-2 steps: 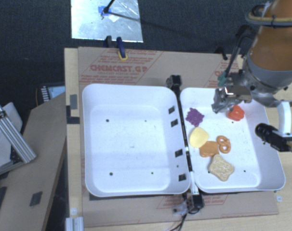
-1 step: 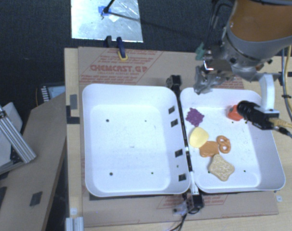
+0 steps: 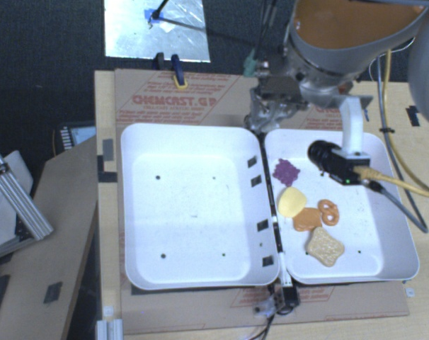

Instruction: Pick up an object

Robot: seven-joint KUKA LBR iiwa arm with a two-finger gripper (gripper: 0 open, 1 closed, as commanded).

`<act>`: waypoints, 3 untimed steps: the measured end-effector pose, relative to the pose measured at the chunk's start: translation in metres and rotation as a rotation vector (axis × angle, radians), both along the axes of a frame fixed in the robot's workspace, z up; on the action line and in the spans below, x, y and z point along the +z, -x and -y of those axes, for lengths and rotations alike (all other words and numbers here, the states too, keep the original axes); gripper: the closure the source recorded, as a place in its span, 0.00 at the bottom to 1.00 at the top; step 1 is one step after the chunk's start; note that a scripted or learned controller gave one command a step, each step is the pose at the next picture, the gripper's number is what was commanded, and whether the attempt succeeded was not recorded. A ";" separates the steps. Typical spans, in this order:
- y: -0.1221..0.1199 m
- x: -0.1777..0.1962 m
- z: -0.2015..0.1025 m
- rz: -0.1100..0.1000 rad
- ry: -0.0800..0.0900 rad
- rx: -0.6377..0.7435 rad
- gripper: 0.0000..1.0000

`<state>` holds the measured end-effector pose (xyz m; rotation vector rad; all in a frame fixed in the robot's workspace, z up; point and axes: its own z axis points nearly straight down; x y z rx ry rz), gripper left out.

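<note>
In the right bin (image 3: pixel 391 250) lie a purple grape cluster (image 3: pixel 286 170), a pale yellow chip (image 3: pixel 292 202), an orange piece (image 3: pixel 307 219), a small pretzel (image 3: pixel 328 212) and a slice of toast (image 3: pixel 323 247). They are grouped in the bin's left half, near the divider. My gripper (image 3: pixel 262 121) hangs over the far edge where the two bins meet, up and to the left of the grape cluster. It is apart from all of the objects, and nothing shows between its fingers.
The left bin (image 3: pixel 140 154) adjoins the right one along a hinged divider (image 3: pixel 267 204). A black cylindrical device (image 3: pixel 333 163) on a white bracket juts over the right bin, with yellow cable (image 3: pixel 402 183) trailing right. Cardboard lies under both bins.
</note>
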<state>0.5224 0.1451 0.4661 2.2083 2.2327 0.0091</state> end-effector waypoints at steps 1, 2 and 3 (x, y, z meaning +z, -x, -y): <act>0.038 -0.085 0.056 -0.012 0.005 -0.015 1.00; 0.035 0.027 0.017 0.008 -0.001 -0.003 1.00; 0.032 0.055 -0.052 0.001 -0.001 0.000 1.00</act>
